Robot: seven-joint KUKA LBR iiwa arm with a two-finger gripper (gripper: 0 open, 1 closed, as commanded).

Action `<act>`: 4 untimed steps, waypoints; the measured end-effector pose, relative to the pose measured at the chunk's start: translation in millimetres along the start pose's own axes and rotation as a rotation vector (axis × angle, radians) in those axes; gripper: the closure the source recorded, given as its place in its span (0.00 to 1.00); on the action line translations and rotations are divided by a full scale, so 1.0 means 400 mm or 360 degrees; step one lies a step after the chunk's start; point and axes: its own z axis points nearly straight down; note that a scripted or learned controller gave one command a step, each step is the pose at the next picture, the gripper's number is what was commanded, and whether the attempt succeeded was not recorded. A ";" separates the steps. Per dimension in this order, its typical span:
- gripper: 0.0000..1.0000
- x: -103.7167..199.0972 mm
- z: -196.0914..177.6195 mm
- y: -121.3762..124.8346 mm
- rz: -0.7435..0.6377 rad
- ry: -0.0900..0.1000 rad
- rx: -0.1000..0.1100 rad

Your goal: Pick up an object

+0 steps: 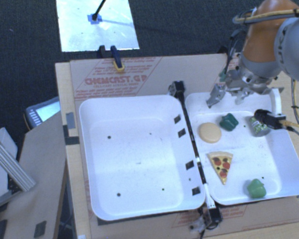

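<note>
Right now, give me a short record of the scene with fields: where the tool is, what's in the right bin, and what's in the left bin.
tool: above the far edge of the right bin, nothing between its fingers
right bin: tan round piece, dark green piece, pizza slice, light green piece, small dark object by the right wall
left bin: bare white floor

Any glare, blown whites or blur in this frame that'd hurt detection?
Camera view: the left bin is nearly blown out, its floor texture faint; the metal plate at top throws bright glare; the pizza slice and green pepper in the right bin read sharp, with soft, short shadows; the hand looks slightly soft against the bin rim.
</note>
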 end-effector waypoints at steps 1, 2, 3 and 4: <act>0.00 -0.041 -0.418 -0.009 -0.0002 -0.0007 -0.0032; 0.00 -0.154 -0.704 -0.113 0.0010 -0.0009 -0.0025; 1.00 -0.146 -0.710 -0.108 -0.0004 -0.0005 -0.0010; 1.00 0.069 -0.881 -0.290 -0.0015 0.0004 -0.0012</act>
